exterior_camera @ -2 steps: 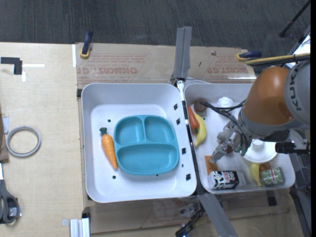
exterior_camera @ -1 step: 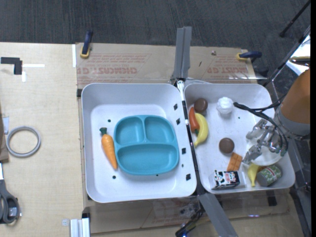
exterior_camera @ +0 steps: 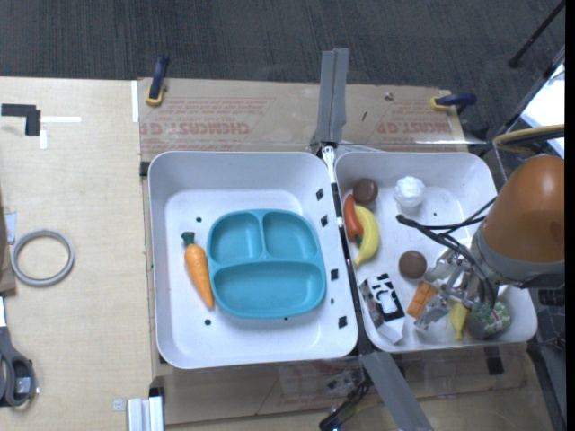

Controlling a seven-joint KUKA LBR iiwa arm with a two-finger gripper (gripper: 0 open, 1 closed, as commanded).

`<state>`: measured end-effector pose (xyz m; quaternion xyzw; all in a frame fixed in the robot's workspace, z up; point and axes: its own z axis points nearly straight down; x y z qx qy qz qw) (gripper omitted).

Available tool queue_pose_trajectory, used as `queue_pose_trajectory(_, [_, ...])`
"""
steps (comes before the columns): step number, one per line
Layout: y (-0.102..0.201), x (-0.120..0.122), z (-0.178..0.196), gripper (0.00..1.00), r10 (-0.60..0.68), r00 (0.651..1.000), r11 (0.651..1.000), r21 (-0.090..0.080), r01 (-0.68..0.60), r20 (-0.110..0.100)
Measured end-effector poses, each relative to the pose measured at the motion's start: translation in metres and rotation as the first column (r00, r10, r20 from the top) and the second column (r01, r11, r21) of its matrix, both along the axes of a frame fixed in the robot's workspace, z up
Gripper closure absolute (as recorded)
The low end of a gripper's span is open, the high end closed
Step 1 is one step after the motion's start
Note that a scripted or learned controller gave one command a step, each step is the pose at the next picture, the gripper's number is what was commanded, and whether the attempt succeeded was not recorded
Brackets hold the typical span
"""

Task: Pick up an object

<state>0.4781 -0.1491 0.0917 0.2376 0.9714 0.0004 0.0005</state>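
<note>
Pale wooden bench (exterior_camera: 72, 330) carrying two shallow white bins, with the right bin (exterior_camera: 449, 164) holding the likely targets. Looks like the reach-and-close step: tool (exterior_camera: 446, 287) low, just right of and below the brown ball (exterior_camera: 412, 263), crowded over an orange piece (exterior_camera: 420, 299) and a yellow piece (exterior_camera: 458, 319) just below that ball; state of the tool impossible to tell, nothing visibly gripped. Calls next for settling squarely on one piece, probably the orange one, clamping it, then lifting straight up clear of the ball.

Right white bin (exterior_camera: 481, 173) is crowded: yellow banana (exterior_camera: 367, 233), brown balls, small orange block (exterior_camera: 420, 299); bare floor at its upper right.
</note>
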Motion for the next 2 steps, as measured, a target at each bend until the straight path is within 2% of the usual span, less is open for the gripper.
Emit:
queue_pose_trajectory(1, [0.000,0.002,0.010,1.00,0.002,1.000,1.000,-0.001,-0.002,0.005])
queue_pose_trajectory(2, [0.023,0.003,0.004,1.00,-0.068,0.998,0.998,-0.003,0.068,0.008])
